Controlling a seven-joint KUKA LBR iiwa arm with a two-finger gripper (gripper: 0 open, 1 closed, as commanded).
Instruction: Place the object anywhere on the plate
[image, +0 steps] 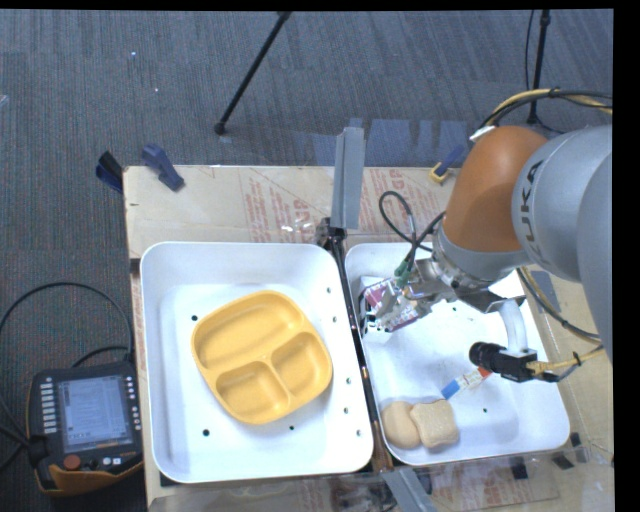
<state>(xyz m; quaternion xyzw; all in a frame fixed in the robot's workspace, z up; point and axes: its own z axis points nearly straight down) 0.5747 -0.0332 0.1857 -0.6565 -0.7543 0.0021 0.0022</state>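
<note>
Hovering end effector (385, 312), right bin (545, 425)

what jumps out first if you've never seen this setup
The yellow divided plate in the left bin draws the eye first. Next comes the big grey and orange arm reaching over the right bin, where two tan bread-like pieces lie at the near edge.

Desk (250, 200): bare board top, red line markings. Bears two shallow white bins side by side (rims nearly touching): left bin (165, 300), right bin (540, 420). Grey upright post (348, 185) between them.
</note>
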